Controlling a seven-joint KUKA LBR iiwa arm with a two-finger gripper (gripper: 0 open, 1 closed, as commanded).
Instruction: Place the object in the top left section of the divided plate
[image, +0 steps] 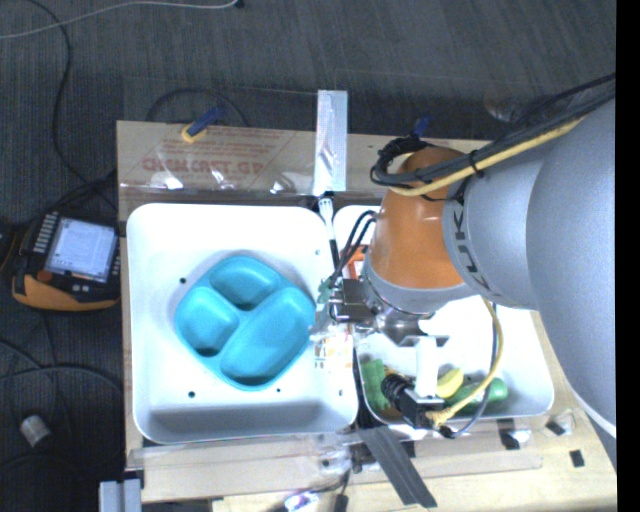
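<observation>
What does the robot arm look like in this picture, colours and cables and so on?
The arm is a bulky rounded grey body with a glossy orange band above the wrist. Yellow and black cables run along its top side, and more yellow and black wiring loops down by the gripper, which has white and black parts.

Smooth, glossy blue plastic on divided plate (245, 318); glossy white plastic bins (160, 400); matt grey arm casing (560, 210), satin orange band (420, 235).

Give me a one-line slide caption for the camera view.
Arm's gripper down in right bin among small objects; blue divided plate waits in left bin.
</observation>
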